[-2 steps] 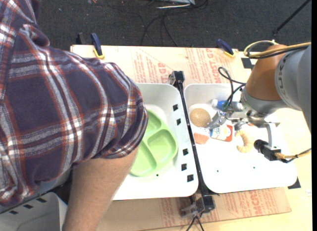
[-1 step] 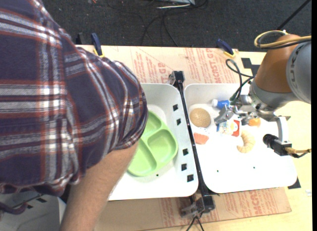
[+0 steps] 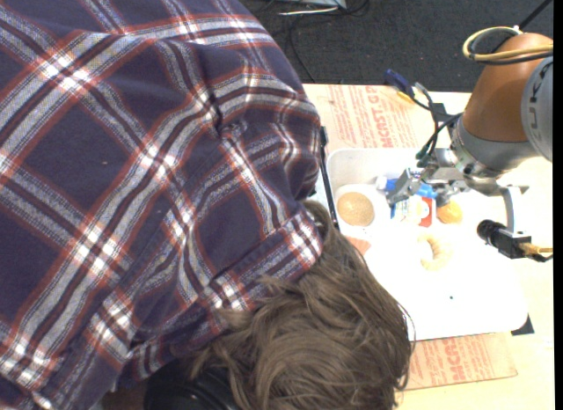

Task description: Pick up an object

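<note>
My gripper (image 3: 413, 195) hangs low over the far part of the right bin (image 3: 475, 298), under the orange-banded wrist (image 3: 501, 105). Right beneath it lie a blue-white-red object (image 3: 420, 208) and, just to its right, a small orange piece (image 3: 449, 213). A round tan object (image 3: 355, 208) sits to the left of these, near the bin's far left corner. A pale curved piece (image 3: 432, 251) lies nearer the front. I see nothing between the fingers.
A person in a plaid shirt (image 3: 149, 153) leans over the bench, and their back and brown hair (image 3: 325, 338) hide the left bin and the right bin's near left corner. Cardboard (image 3: 369, 113) lies under the bins. A black fitting (image 3: 500, 237) sticks out at the right.
</note>
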Available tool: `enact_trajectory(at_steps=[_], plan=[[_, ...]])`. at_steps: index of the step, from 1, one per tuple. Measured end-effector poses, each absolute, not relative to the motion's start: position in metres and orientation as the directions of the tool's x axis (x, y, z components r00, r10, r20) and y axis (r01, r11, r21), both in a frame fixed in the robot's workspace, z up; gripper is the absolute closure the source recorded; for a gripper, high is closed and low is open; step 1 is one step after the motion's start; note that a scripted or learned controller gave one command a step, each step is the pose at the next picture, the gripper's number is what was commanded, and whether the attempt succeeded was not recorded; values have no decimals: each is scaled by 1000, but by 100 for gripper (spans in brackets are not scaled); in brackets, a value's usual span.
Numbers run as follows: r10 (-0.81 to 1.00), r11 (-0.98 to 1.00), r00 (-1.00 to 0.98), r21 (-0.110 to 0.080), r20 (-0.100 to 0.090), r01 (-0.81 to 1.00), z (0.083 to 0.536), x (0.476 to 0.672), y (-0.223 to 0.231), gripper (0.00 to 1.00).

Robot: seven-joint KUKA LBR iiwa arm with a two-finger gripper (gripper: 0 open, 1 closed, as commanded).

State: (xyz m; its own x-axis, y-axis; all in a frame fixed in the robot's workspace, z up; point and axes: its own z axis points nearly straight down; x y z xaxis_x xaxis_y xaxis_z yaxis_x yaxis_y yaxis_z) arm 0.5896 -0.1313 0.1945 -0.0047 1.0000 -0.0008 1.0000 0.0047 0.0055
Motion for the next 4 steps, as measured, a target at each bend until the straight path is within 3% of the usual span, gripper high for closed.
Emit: enact_trajectory(at_steps=[1, 3, 4], plan=[[1000, 4, -4, 3, -1, 1000, 210, 590, -131, 100], [1000, 9, -9, 2, 2, 1000, 231, 612, -18, 100], [1000, 9, -9, -1, 2, 1000, 221, 615, 37, 100]])
